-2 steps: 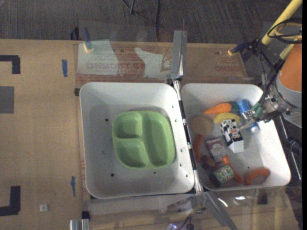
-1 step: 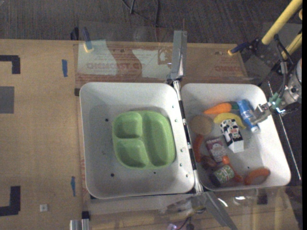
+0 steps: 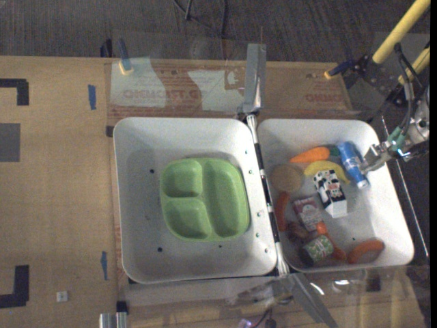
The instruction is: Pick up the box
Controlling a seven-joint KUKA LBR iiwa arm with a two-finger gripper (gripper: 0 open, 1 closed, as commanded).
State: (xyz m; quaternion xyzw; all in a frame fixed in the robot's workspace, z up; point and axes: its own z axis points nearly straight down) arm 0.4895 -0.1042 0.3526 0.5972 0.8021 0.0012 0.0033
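Box (image 3: 330, 191) sits in right bin (image 3: 403, 241), mid-bin, untouched.
It is flanked by a blue bottle (image 3: 353, 163) up-right, a yellow banana-shaped piece (image 3: 329, 167) and an orange carrot (image 3: 313, 155) above, a brown round item (image 3: 287, 178) to the left. Gripper (image 3: 377, 156) is seen at the bin's right rim, just beside the bottle; finger opening can't be told, nothing is seen held. A green divided plate (image 3: 205, 198) lies in left bin (image 3: 136, 251).
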